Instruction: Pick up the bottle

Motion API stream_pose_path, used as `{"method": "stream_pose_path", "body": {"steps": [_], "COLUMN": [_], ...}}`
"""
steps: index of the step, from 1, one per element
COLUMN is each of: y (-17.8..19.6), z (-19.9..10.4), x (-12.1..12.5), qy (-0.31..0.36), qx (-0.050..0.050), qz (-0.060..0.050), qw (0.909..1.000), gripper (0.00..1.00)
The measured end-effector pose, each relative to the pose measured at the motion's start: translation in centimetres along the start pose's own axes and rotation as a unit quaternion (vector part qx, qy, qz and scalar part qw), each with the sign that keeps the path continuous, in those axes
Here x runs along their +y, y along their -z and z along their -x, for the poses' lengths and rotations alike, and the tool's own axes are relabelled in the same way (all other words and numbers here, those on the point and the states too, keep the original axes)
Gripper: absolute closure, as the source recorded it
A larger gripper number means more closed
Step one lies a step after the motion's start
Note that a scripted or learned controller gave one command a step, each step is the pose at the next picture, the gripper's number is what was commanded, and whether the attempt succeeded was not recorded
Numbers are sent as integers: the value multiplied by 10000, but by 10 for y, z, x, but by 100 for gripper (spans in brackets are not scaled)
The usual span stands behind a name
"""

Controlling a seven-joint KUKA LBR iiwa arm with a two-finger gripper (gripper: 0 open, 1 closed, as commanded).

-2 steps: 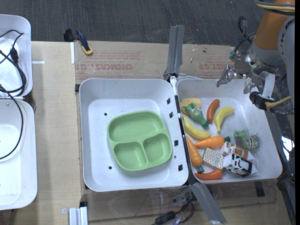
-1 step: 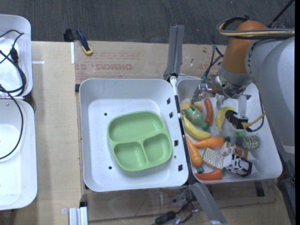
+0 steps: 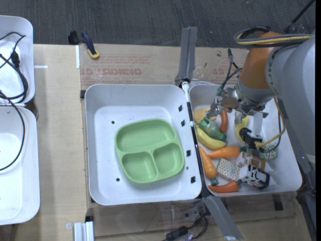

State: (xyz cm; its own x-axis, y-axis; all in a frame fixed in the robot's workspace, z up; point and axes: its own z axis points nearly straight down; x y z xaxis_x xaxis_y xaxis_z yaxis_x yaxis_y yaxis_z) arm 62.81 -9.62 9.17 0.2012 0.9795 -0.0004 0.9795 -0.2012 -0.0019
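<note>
The bottle [image 3: 211, 128] is small, green and see-through, and lies on its side in the left part of the right bin [image 3: 288, 172]. It rests against a yellow banana [image 3: 210, 139] and beside an orange-red carrot [image 3: 223, 120]. My gripper [image 3: 220, 108] hangs low over the back of that bin, just above and behind the bottle. The grey arm with its orange band [image 3: 258, 67] covers the bin's far right corner. Nothing is visibly held.
The right bin also holds a carrot [image 3: 226, 152], another carrot [image 3: 207, 165], a red-orange pepper-like piece [image 3: 224, 187], a patterned cracker [image 3: 228, 169] and a black-and-white object [image 3: 257, 176]. A green divided plate [image 3: 148, 150] lies in the left bin [image 3: 100, 134]. Cables hang by the wrist.
</note>
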Motion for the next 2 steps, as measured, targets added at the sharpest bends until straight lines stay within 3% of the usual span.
{"method": "stream_pose_path", "body": {"steps": [1,2], "y": [48,-2], "z": [4,43], "x": [32,-87], "qy": [-581,-1525], "qx": [-6,-3], "qz": [14,-16], "qw": [9983,9883], "gripper": [0,0]}}
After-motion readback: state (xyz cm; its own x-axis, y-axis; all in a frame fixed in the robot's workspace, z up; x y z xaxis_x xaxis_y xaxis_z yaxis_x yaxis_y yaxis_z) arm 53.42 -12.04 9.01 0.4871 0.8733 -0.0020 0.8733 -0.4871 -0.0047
